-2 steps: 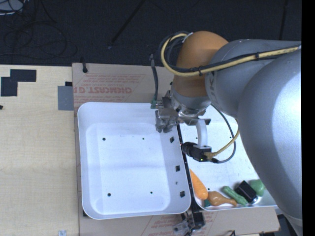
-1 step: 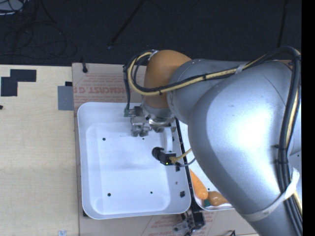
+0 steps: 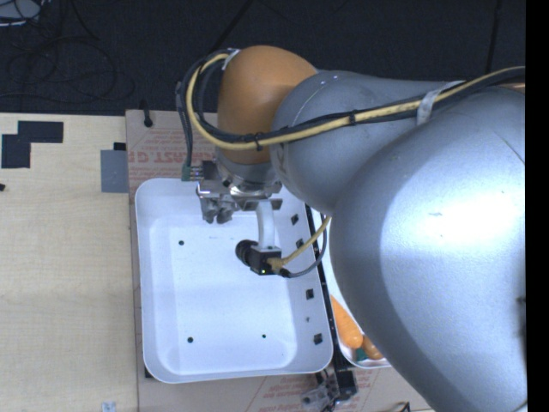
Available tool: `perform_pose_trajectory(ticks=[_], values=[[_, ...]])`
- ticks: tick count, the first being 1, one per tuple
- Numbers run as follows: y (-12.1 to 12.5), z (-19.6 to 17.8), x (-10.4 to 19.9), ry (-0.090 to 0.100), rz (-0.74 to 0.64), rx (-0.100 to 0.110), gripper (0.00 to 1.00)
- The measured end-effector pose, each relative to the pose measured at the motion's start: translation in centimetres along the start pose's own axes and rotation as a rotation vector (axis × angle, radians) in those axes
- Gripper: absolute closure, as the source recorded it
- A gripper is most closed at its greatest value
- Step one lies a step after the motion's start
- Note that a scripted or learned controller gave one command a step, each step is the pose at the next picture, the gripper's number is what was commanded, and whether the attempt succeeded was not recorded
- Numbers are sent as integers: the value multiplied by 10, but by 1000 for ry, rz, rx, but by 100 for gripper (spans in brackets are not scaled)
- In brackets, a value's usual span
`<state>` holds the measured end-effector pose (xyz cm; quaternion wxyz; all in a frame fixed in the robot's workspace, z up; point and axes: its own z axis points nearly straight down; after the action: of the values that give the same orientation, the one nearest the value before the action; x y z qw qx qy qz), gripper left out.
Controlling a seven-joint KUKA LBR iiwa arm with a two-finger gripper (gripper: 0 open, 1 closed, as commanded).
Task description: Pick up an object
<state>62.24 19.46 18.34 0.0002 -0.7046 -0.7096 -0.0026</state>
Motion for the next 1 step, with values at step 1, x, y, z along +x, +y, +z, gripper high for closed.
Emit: perform_pose_trajectory(ticks=[1], values=[[-56, -26, 53, -3, 0, 7, 100]])
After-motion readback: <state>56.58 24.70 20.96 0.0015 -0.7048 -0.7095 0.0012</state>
